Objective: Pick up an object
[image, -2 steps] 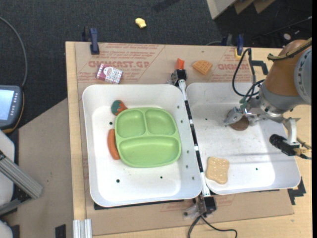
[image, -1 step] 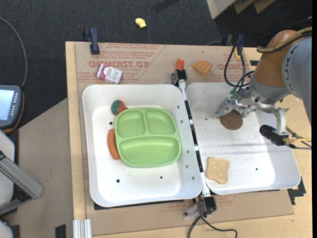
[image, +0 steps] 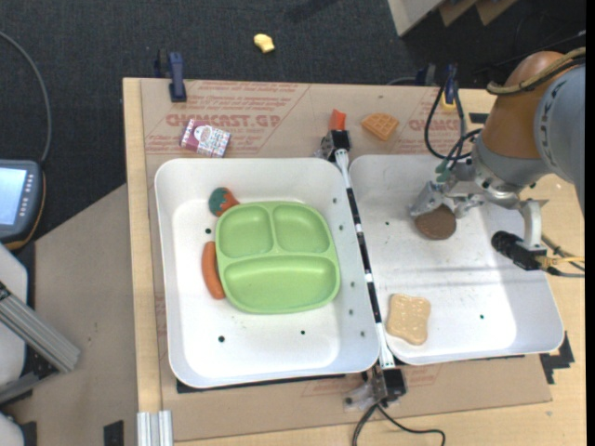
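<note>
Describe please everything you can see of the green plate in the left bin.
The green plate is a rounded rectangle of what looks like matte light green plastic, divided by raised ridges into three compartments: two smaller ones at the far side, one long one at the near side. It lies flat in the left bin. An orange sausage-like toy lies against its left edge, and a small green and red toy sits at its far left corner.

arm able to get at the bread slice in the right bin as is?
Probably yes. The bread slice lies flat and alone near the right bin's front left corner, with nothing on top of it. The hand is over the same bin, above a brown disc.
</note>
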{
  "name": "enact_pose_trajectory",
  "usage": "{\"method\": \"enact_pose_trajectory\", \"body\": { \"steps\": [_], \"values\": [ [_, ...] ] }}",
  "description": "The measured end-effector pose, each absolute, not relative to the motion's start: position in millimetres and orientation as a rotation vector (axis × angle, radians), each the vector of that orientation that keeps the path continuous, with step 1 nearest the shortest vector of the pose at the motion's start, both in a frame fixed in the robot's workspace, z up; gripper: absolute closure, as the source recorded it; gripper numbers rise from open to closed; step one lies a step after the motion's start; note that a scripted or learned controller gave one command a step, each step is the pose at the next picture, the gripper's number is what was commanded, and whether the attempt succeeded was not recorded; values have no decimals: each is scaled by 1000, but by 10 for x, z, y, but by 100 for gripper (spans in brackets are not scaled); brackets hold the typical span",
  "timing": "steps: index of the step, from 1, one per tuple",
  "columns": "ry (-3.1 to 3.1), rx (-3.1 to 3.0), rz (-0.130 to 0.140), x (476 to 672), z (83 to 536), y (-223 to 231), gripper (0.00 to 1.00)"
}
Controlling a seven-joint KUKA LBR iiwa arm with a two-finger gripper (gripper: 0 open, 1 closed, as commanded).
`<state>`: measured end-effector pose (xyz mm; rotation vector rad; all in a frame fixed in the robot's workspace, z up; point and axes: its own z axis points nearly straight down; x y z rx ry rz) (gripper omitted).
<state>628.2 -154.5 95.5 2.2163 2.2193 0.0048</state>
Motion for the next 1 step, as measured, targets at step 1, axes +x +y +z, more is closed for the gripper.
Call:
{"method": "enact_pose_trajectory", "body": {
  "steps": [1],
  "values": [
    [2226, 2209, 11, 6204, 1909, -744, 100]
  ]
}}
